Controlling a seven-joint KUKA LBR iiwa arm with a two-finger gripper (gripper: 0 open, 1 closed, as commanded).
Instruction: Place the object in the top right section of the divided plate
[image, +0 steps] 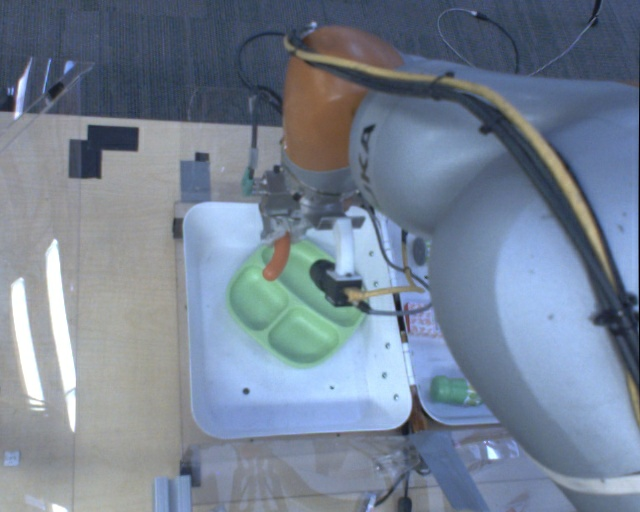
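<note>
A green divided plate (285, 335) lies tilted in the left white bin (220, 390). My gripper (284, 230) hangs over the plate's upper edge, reaching in from the right. An orange-red sausage-shaped object (276, 257) hangs from between its fingers, its lower end just above the plate's upper-left section. The gripper is shut on this object. The arm hides the plate's far right part.
The right bin (450, 410) holds a green can-like object (455, 390) and a printed packet (422, 322), mostly hidden under the arm. A clear panel stands along the bench's left side. Black marker patches (100, 148) sit on the bench top left.
</note>
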